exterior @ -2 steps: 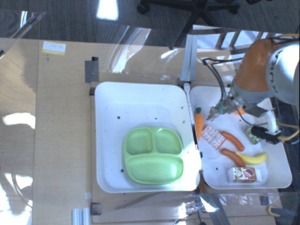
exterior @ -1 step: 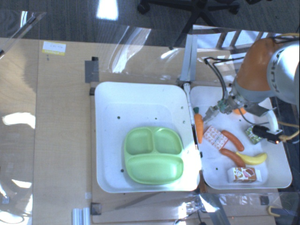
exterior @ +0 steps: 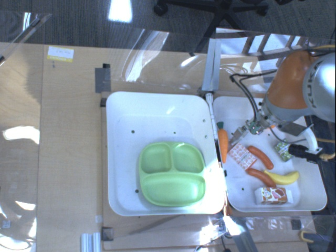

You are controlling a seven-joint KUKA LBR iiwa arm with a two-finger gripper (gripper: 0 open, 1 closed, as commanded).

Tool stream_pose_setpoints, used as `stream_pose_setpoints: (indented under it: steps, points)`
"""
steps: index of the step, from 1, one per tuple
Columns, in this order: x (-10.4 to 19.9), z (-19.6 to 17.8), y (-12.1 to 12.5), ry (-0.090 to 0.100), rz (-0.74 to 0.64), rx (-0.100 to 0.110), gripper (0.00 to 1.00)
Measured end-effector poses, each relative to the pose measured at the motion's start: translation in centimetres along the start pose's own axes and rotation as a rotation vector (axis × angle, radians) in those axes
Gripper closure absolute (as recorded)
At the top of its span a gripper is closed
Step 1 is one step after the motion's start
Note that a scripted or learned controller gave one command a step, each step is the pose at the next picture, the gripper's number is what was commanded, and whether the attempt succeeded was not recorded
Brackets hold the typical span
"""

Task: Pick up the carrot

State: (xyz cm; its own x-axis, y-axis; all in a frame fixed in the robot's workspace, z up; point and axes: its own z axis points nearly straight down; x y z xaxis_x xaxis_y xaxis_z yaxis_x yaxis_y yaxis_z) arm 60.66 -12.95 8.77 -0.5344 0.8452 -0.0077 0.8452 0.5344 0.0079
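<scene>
You have one carrot (exterior: 223, 145), lying along the left wall of the right bin (exterior: 315, 203), green top pointing away from you. Also there: two sausages (exterior: 261, 157), one banana (exterior: 284, 178), one small carton (exterior: 273, 195), one checkered packet (exterior: 241, 156). The left bin (exterior: 123, 140) holds one green divided tray (exterior: 171, 174). The gripper (exterior: 242, 133) hovers near the carrot; you cannot tell its grip state, blurred small.
</scene>
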Motion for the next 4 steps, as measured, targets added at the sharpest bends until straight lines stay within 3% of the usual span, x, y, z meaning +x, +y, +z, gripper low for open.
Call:
stream_pose_setpoints:
  steps: [1, 4]
  points:
    - [-0.55, 0.05, 0.94, 0.001, 0.140, 0.001, 0.00]
    - [-0.55, 0.05, 0.95, 0.001, 0.140, 0.001, 0.00]
